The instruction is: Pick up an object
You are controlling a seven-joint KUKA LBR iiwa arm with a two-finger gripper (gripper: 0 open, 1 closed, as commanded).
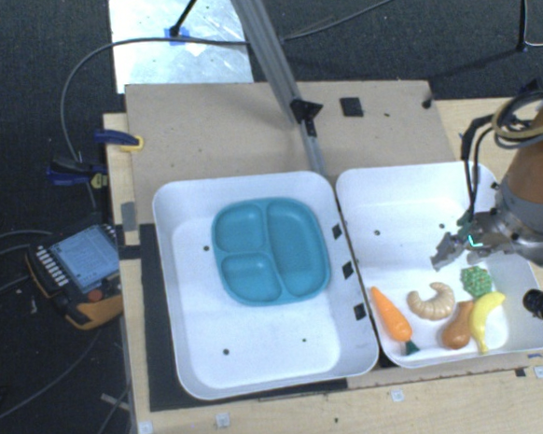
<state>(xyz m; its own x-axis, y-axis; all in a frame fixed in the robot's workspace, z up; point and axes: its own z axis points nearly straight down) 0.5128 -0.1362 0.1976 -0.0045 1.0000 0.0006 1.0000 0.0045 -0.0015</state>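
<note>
The carrot (391, 316), croissant (432, 302) and banana (486, 316) lie untouched just below the gripper (455, 247), fingers spread and empty, nothing lifted yet.

Arm (535, 177) cut off at right edge. Tool (454, 248) tips too small and blurry to read. Broccoli (476, 280) partly hidden behind banana (485, 314).

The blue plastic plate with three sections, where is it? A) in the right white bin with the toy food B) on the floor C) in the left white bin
C: the blue plastic plate with three sections lies inside the left white bin, apart from the toy food.
</note>
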